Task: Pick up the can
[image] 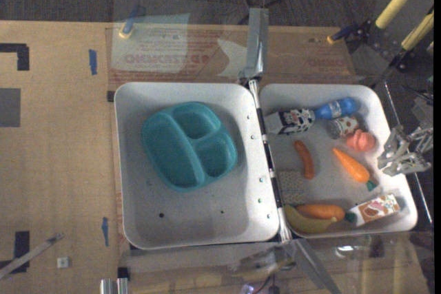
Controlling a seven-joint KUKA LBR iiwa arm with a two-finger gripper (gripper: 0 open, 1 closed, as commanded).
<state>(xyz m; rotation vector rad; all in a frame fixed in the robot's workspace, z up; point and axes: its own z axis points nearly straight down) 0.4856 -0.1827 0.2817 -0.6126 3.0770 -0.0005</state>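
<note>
Can (342, 126): small, in the right bin (324, 94), upper part, lying on its side, long axis roughly left-right, tilted a bit; which end is the top I can't tell. Blue bottle (335, 108) just above it, pink toy (360, 140) touching at lower right. Risk: my fingers clip a neighbour, or the can rolls. My pincer (403, 155) hangs over the bin's right rim, fingers spread, holding nothing.

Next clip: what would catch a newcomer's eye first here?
The teal tray lying alone in the left bin. Then the right bin, crowded with toy food: a carrot, a banana and the small can, with the gripper over the bin's right rim.
</note>
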